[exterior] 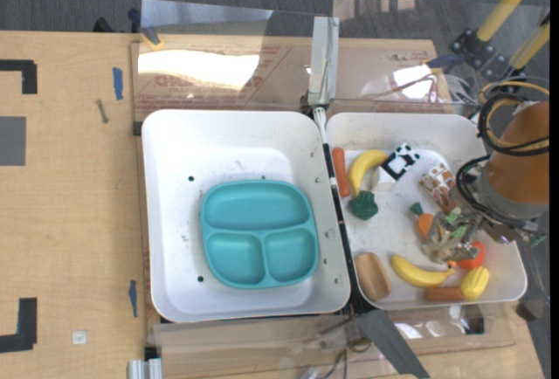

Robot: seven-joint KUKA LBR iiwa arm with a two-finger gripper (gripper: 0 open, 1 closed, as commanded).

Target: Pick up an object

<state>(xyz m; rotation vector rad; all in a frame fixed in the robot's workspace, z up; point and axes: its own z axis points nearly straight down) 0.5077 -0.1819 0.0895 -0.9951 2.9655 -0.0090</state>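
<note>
The arm (515, 155) hangs low over the right bin (384, 220), its tool (454, 237) down among the toy food beside a banana (419, 271). Whether the tool is open or clamped cannot be told. A teal divided plate (258, 231) sits in the left bin (175, 159).

The right bin (515, 285) served as the landmark, and all the small toys lay inside it. An orange carrot (340, 171) ran along its left wall, with a curved yellow banana (365, 166) just beside it and a dark green broccoli piece (363, 205) below that. A black-and-white patterned item (401, 162) sat near the bin's top middle. A brown bread roll (373, 275) rested at the lower left corner. A second banana (419, 272) lay along the bottom wall, with a small yellow lemon-like piece (475, 282) toward the lower right corner.
</note>
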